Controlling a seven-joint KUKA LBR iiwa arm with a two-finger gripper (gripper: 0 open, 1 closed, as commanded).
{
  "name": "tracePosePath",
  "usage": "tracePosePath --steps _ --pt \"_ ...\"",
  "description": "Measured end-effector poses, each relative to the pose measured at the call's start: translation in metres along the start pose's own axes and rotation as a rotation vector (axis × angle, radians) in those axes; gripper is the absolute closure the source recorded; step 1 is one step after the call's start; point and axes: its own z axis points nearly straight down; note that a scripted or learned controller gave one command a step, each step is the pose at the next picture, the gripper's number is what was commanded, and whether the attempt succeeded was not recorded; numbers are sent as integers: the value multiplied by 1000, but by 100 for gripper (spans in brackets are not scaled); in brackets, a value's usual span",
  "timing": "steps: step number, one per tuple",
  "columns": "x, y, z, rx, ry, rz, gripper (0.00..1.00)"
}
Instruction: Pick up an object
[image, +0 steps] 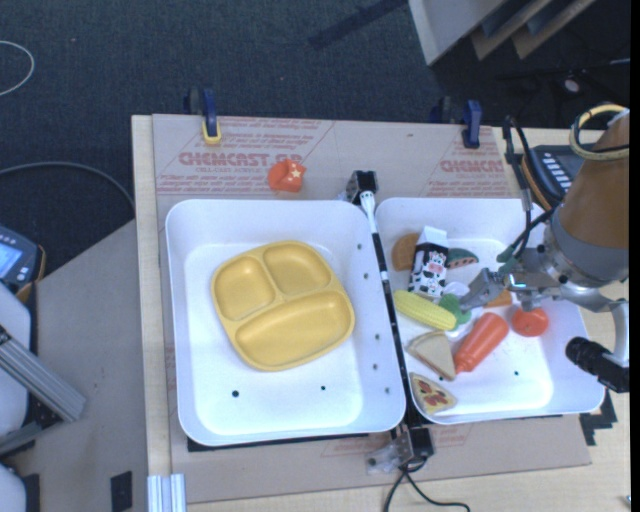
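Observation:
The right bin (560, 400) holds several toy foods. A yellow corn cob (425, 310) lies beside a small green piece (456, 301). An orange carrot (479, 340) slants below them, with a red tomato (530, 321) to its right. A cow-patterned milk carton (432, 268) stands near the bin's back, next to a brown round piece (405, 251) and a pizza-like wedge (462, 258). A sandwich triangle (433, 353) and a pizza slice (433, 393) lie at the front. My gripper (490, 287) hangs low between the green piece and the tomato, just above the carrot's top end.
The left bin (200, 400) carries a yellow divided plate (282, 302). A small red toy (286, 176) sits on the cardboard behind the left bin. Blue clamps (209, 110) (470, 118) grip the bench's back edge. A black bar (380, 270) runs between the bins.

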Motion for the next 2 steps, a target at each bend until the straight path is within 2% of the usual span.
tracePosePath --steps 1,2 --pt "7 -21 -81 -10 -2 -2 0" --pt "-46 -22 27 7 1 6 0"
